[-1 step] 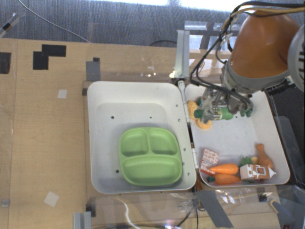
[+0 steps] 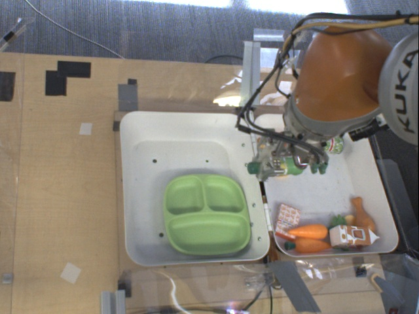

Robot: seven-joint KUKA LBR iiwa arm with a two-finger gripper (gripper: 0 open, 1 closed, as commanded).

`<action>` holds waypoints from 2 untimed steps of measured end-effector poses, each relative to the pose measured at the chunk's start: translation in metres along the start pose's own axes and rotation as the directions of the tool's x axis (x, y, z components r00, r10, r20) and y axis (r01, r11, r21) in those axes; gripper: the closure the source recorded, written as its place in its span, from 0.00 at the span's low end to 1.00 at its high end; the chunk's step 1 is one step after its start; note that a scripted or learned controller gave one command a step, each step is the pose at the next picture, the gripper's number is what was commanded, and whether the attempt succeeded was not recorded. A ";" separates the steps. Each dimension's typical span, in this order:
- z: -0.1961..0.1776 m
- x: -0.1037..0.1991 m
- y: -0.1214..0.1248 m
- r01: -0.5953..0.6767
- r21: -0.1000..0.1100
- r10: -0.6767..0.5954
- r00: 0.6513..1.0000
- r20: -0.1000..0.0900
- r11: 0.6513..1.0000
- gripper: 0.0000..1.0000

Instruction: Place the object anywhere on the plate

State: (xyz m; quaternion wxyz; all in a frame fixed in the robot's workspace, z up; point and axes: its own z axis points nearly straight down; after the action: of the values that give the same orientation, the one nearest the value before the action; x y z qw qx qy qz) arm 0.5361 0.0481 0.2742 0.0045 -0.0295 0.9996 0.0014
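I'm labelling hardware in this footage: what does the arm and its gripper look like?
The arm is light grey with a large, rounded orange band above the wrist and black KUKA lettering on its grey housing. Black cables loop over it and down its side. The gripper is a cluttered metallic assembly with green parts.

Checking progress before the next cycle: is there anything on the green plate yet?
No. The green plate in the left bin shows three bare compartments, while the toy carrots lie in the right bin.

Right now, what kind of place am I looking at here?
Probably a robotics lab test bench. A KUKA arm hangs over two white bins, one holding a green divided plate, the other toy food such as carrots, with loose cables around.
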 end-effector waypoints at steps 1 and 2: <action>0.092 0.024 0.060 0.070 -0.001 -0.070 0.998 -0.009 0.998 1.00; 0.089 0.022 0.058 0.065 0.000 -0.065 0.998 -0.001 0.998 0.00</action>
State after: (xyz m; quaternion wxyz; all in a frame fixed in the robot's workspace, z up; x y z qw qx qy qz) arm 0.5112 0.1051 0.1855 0.0039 -0.0618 0.9981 0.0013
